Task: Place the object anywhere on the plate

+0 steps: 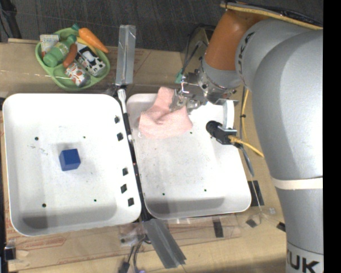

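A small blue cube (70, 159) lies on the floor of the left bin (23, 112), left of its middle. A pink plate (162, 121) sits in the back left corner of the right bin (216, 175); it looks tilted, with its upper edge leaning towards the bin's back wall. My gripper (184, 97) is low over the plate's upper right edge, touching it or very close. The wrist and its fittings hide how the gripper meets the plate. The cube is far to the left of the gripper, in the other bin.
A green bowl (51, 67) holding several toy foods stands on the bench behind the left bin. A metal divider (127, 44) runs between the bins. My arm covers the right side of the view, and a black fitting (217, 132) hangs over the right bin.
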You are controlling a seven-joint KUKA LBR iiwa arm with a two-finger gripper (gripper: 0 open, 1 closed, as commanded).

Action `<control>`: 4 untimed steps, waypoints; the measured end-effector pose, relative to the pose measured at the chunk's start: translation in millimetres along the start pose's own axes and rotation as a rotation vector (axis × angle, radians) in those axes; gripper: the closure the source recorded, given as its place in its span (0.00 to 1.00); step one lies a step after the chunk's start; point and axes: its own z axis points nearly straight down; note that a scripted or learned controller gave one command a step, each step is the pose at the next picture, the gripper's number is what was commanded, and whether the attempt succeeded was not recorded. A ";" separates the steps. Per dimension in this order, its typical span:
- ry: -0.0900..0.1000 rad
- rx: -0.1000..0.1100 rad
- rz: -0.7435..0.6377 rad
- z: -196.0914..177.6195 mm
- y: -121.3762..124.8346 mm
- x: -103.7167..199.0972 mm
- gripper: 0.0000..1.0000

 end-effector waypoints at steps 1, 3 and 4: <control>-0.001 -0.003 -0.009 -36.1 -0.3 1.1 1.00; -0.004 -0.002 -0.819 -34.4 -66.0 81.4 1.00; -0.004 0.000 -1.223 -23.9 -97.4 124.1 1.00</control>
